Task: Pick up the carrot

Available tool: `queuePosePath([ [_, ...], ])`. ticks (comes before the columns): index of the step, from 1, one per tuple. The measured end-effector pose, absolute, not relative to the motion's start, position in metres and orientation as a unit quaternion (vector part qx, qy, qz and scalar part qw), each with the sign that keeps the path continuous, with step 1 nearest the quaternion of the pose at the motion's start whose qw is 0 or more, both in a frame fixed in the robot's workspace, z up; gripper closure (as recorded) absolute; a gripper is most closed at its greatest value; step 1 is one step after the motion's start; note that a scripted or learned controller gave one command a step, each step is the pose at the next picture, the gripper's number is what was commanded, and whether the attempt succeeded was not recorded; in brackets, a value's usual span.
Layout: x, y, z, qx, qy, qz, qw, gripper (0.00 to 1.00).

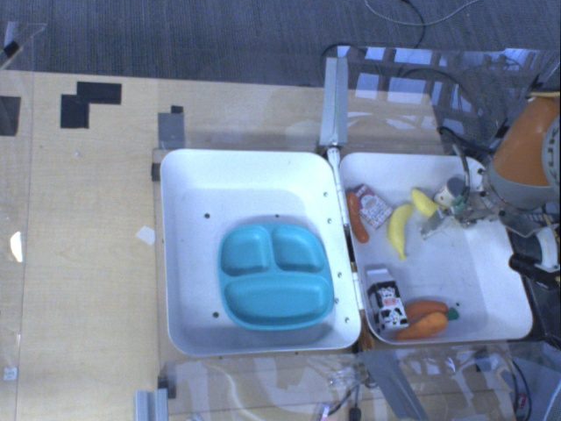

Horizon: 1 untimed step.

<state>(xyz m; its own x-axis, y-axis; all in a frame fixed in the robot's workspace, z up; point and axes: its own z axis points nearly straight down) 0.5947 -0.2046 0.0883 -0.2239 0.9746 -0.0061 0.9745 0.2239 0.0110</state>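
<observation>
Hovering: jaws (436,224) beside banana (400,228) | grip state: cannot tell | carrot (422,324) lying apart, untouched

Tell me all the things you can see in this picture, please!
white bins: 2, white, side by side on the bench.
divided plate: 1, light blue, in the left bin, toward its near side.
carrot: 1, orange with a green tip, near front edge of the right bin.
small carton: 1, black and white, just left of the carrot.
bananas: 2, yellow, middle of the right bin, one larger and one smaller further back.
hot dog: 1, red-orange, along the right bin's left wall.
small packet: 1, white with red, beside the hot dog.
cable: 1, pale, on the grey floor behind the bench.
gripper: 1, grey metal, over the right bin near the bananas, far from the carrot.
</observation>
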Motion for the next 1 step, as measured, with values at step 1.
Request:
queuePosePath([
  [1,0.5621,-0.2035,0.0892,0.582,0.813,0.0024,0.006,0.0],
])
